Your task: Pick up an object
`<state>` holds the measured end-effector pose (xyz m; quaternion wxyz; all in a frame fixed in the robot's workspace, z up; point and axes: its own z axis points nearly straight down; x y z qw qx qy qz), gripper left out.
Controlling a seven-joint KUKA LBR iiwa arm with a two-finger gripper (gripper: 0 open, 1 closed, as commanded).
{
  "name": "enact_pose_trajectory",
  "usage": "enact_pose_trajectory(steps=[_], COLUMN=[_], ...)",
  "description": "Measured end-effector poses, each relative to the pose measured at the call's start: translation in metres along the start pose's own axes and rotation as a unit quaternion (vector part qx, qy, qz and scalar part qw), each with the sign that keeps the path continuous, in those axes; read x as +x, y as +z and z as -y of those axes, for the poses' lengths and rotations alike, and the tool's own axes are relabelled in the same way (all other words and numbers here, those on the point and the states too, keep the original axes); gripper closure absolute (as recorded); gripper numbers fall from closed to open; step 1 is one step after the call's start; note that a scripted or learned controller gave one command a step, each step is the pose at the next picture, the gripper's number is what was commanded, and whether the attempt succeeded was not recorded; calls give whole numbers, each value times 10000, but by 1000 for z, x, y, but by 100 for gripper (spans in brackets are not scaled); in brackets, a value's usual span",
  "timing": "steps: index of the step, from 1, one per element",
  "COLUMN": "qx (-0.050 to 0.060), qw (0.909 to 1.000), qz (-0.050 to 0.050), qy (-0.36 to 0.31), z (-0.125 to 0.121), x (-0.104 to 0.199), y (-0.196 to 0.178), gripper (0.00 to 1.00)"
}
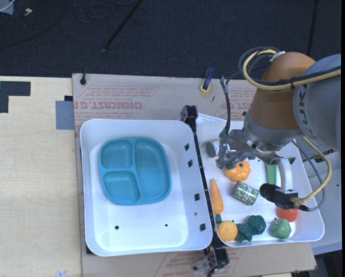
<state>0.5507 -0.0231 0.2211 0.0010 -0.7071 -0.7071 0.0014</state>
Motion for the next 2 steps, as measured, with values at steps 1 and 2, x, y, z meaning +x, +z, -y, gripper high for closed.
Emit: enact_pose_trajectory(steps=[1, 2], qx=[-3, -4], qw=[10000, 10000], qz=[-3, -3], qy=[0, -9], z=[9, 0], x=[-6, -9], y=[-14, -15], gripper=[100, 100])
